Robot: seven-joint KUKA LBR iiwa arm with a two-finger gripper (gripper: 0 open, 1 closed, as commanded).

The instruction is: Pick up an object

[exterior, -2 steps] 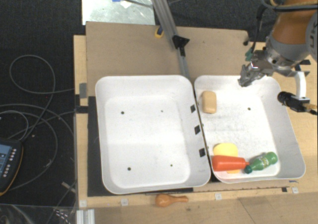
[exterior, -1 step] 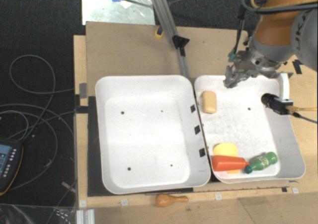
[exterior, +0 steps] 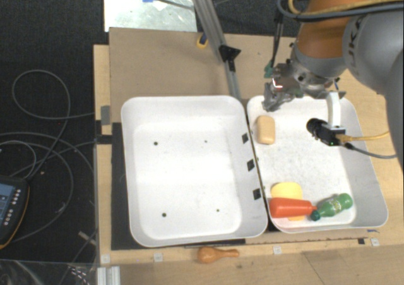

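The end effector [exterior: 276,102] hangs at the right bin's [exterior: 372,211] twelve o'clock edge, just above a tan bread roll [exterior: 265,130]; whether it is open or closed I cannot tell. Nothing appears lifted yet, so the pick remains undone, with grasp and raise left.

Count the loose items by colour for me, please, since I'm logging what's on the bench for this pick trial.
Tan: 1, the block in the right bin
Yellow: 1, the round piece
Orange-red: 1, the carrot-like piece
Green: 1, the bottle
Brown: 1, the pear-shaped piece on the bench, in front of the bins
Total: 5
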